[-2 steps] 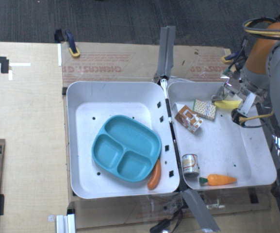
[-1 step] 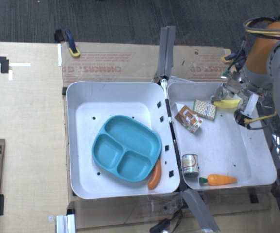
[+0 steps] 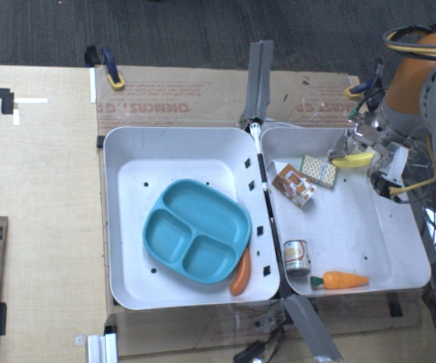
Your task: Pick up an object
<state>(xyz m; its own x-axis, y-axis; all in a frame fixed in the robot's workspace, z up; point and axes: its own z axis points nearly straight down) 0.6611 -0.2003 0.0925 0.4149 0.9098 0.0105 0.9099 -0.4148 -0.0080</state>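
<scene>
My gripper [image 3: 356,141] hangs over the far right corner of the right bin [image 3: 399,267], below the orange band of the arm. A yellow banana [image 3: 352,159] lies right under it, touching or nearly touching it. To the banana's left sit a pale speckled box [image 3: 320,170] and a brown snack box [image 3: 293,184]. At the near edge of this bin stand a small tin can [image 3: 296,255] and an orange carrot [image 3: 341,280].
The left bin [image 3: 115,203] holds a blue divided plate [image 3: 196,233] and an orange sausage [image 3: 239,272] at the plate's near right. A grey divider post [image 3: 260,74] rises between the bins. Cables [image 3: 403,180] hang by the arm on the right.
</scene>
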